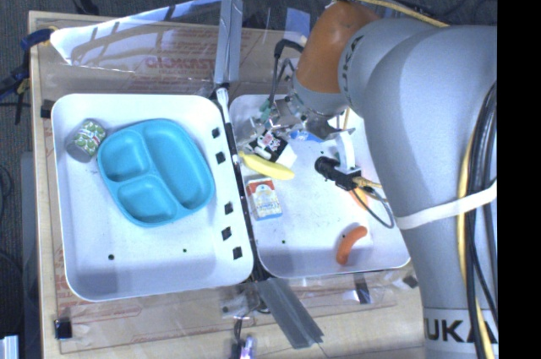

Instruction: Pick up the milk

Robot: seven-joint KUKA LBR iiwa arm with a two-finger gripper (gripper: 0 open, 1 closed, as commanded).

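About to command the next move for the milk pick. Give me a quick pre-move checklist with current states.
1. Milk in view, lying flat in the view's right bin by the wall next to the other bin: ok.
2. Milk's top uncovered: ok.
3. Gripper over the milk: not ok; it sits toward the bin's back, beyond the banana.
4. Gap between banana and milk: cannot tell; they lie very close.
5. Orange item well apart from the milk: ok.
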